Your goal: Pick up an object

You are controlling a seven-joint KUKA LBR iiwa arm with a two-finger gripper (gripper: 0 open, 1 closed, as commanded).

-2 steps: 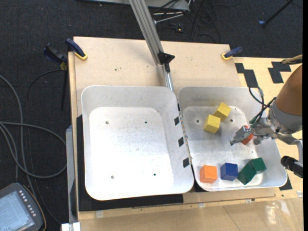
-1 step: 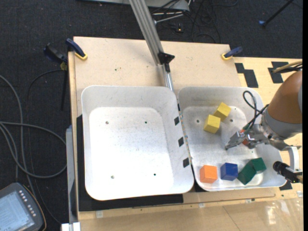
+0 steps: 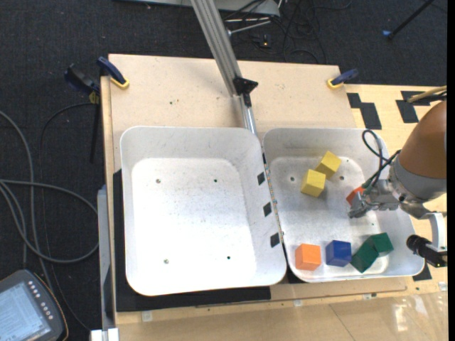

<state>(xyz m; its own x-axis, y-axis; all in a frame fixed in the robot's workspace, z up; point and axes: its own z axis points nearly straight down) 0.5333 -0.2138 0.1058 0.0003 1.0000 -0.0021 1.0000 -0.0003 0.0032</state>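
Nearest the camera, along the front wall of the right bin (image 3: 398, 268), three blocks sit in a row: an orange cube (image 3: 308, 256), a blue cube (image 3: 339, 253) just beside it, and a green block (image 3: 372, 251), tilted, close against the blue one's right side. Further in, my gripper (image 3: 360, 204) is low over the right part of this bin's floor, my arm (image 3: 426, 155) coming in from the right with its orange band above the wrist. Something red (image 3: 352, 196) shows at my tip; I cannot tell whether it is a block or part of me, nor whether I am open or closed on anything. Beyond and to the left, two yellow cubes (image 3: 320, 174) lie touching at a corner, apart from me. The left bin (image 3: 135, 155) lies alongside, its wall meeting the right bin's.
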